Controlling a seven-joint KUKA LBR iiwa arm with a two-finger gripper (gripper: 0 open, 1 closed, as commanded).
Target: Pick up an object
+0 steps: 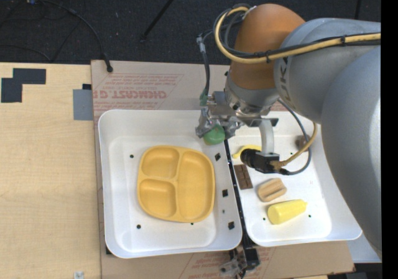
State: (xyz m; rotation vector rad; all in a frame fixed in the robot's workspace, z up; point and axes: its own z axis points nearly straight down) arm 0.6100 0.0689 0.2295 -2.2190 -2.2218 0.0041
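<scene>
End effector [214, 127] sits over the divider between bins with a green object [215, 135] at its tips; can't tell how far open it is or whether it really grips it. Risk: a shallow hold lets it drop onto the yellow tray [176, 183] in the left bin [118, 147]

You see two shallow white plastic bins [118, 147]. At nine o'clock sits a mustard-yellow divided plastic tray [176, 182]; at three o'clock lie a pale yellow wedge-shaped block [286, 210], a tan bread-like piece [271, 189] and a small dark brown flat piece [244, 177]. A green rounded object [214, 135] shows at the metal-grey gripper [213, 127]. The light wooden surface [43, 172] carries grey squares.
</scene>
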